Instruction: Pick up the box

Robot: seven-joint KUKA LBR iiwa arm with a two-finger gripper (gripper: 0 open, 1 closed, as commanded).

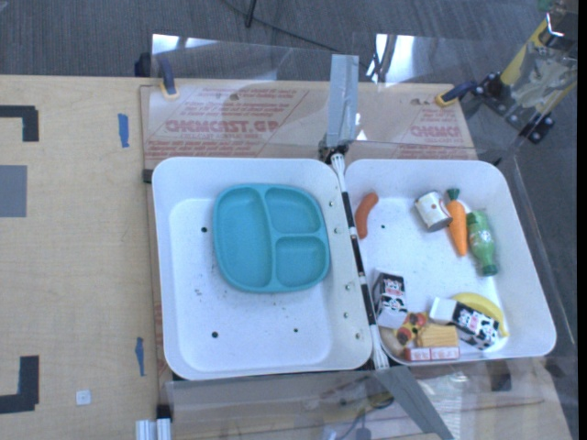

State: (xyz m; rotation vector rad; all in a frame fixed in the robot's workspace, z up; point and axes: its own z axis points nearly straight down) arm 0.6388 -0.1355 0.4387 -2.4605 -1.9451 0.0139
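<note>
Cow-print box (pixel 392 295) at 7 o'clock in the right bin (pixel 523 214), touching toy food; we cannot tell the jaws' state. We judge crowding could cause a slip or wrong pick.

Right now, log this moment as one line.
task: pick up box | box: right bin, near divider, not held | left bin: teal divided plate

- light wood desk (pixel 73 273) with bits of blue tape (pixel 123 129) and black corner marks (pixel 25 122)
- two white bins sitting directly on it, left bin (pixel 174 273) and right bin (pixel 527 273), touching side by side
</note>
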